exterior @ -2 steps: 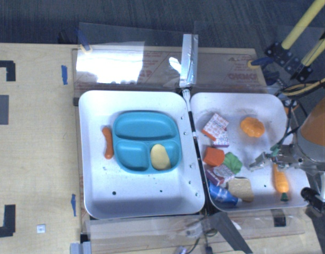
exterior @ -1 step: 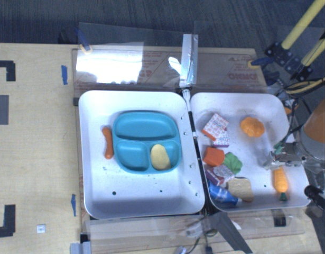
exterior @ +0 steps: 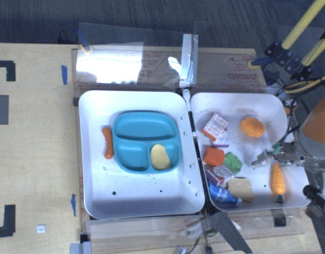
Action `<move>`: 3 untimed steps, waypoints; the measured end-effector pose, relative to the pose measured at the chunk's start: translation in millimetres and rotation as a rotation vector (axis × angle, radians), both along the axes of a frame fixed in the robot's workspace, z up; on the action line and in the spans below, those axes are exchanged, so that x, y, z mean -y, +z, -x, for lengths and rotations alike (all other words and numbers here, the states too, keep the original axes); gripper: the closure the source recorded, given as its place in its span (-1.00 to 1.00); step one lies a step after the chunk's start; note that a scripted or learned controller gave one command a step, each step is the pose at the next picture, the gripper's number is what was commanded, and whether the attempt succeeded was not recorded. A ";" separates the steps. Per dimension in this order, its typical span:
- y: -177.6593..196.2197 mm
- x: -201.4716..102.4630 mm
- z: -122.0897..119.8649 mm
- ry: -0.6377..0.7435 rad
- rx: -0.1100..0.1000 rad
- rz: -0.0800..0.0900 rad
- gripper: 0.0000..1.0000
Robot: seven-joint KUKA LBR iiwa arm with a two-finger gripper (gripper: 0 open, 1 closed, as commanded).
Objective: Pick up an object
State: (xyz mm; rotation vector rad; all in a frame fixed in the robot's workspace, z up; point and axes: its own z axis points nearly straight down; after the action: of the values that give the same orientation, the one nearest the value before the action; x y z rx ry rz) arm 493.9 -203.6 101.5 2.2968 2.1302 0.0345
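My gripper (exterior: 261, 159) hangs over the right part of the right bin (exterior: 233, 103), coming in from the arm (exterior: 312, 136) at the right edge. It is just above and left of an orange carrot (exterior: 278, 180) and below an orange fruit (exterior: 252, 126). Nothing shows in its grasp. To its left lie a red-and-white packet (exterior: 215, 126), a red block (exterior: 214, 156), a green piece (exterior: 233, 162), a tan bread slice (exterior: 240, 188) and a blue item (exterior: 221, 193).
The left bin (exterior: 93, 157) holds a blue divided tray (exterior: 144, 131) with a yellow potato-like item (exterior: 160, 156) in its lower right compartment. An orange sausage shape (exterior: 108, 143) lies beside the tray. Cables and a yellow pole (exterior: 305, 20) stand at the far right.
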 end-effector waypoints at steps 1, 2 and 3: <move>-12.0 -1.5 2.6 -0.086 -0.012 -0.008 -1.00; -6.6 5.0 4.4 -0.093 -0.014 0.005 1.00; -15.3 -20.2 0.2 -0.060 -0.019 0.012 1.00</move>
State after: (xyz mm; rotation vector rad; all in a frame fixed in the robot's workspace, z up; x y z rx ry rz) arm 493.7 -183.5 86.2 2.3621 2.0622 -0.0006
